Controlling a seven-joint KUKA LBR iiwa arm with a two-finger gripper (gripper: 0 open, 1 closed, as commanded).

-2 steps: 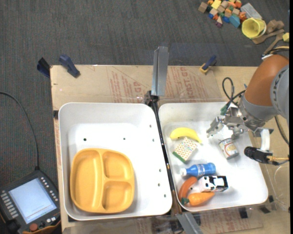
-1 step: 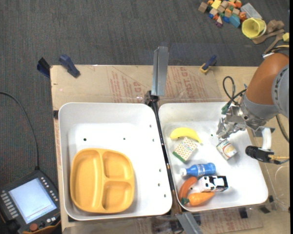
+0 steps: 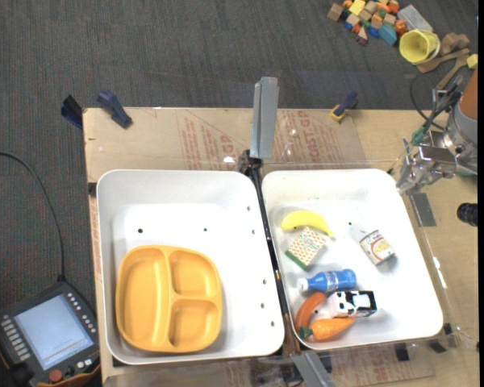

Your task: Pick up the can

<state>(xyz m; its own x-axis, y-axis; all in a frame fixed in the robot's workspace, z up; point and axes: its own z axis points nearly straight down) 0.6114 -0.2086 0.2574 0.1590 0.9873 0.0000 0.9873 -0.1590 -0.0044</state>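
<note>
Two white bins sit side by side on the bench, and the can (image 3: 376, 247) lies in the right bin (image 3: 403, 196), tipped on its side near that bin's right wall, about halfway between its far and near edges. It has free floor around it: the banana (image 3: 306, 222) and the small box (image 3: 306, 247) lie toward the bin's left wall, while the blue bottle (image 3: 328, 281), the cow toy (image 3: 353, 302) and the carrot (image 3: 331, 328) crowd the near edge. The left bin (image 3: 113, 188) holds a yellow tray (image 3: 170, 298) in its near left corner. The gripper (image 3: 419, 166) hangs at the far right corner of the right bin, just outside or over its rim, well apart from the can and holding nothing that can be seen; whether the claw is open or closed cannot be told from this angle, since the metal parts blur together there. By my reading the task is at the approach step, with the can untouched. The next move calls for carrying the claw inward from the corner, along the right wall toward the near edge, until it stands over the can, turning the wrist so the grip crosses the can's round body rather than its length, then descending. The nearby wall leaves little room on that side, so a poor line could knock the can away.
</note>
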